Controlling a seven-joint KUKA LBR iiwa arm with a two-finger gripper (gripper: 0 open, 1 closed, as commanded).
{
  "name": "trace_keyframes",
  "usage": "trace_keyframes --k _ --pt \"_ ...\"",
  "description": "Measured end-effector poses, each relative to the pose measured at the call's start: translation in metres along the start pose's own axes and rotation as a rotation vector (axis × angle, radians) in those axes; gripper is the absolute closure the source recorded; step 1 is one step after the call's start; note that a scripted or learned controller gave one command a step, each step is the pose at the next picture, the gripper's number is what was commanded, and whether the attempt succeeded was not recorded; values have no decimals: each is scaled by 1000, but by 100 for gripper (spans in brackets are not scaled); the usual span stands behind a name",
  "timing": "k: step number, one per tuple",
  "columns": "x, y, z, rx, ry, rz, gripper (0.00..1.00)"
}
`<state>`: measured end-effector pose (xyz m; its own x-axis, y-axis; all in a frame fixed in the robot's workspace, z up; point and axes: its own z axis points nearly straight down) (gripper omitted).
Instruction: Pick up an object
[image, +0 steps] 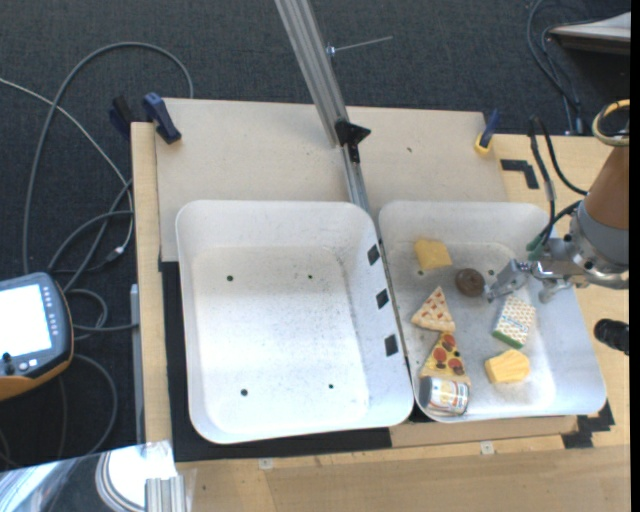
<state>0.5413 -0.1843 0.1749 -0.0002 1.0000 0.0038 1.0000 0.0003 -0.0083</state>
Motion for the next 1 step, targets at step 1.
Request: trace_keyframes --k 1 --pt "1 1 43 -1 0 0 0"
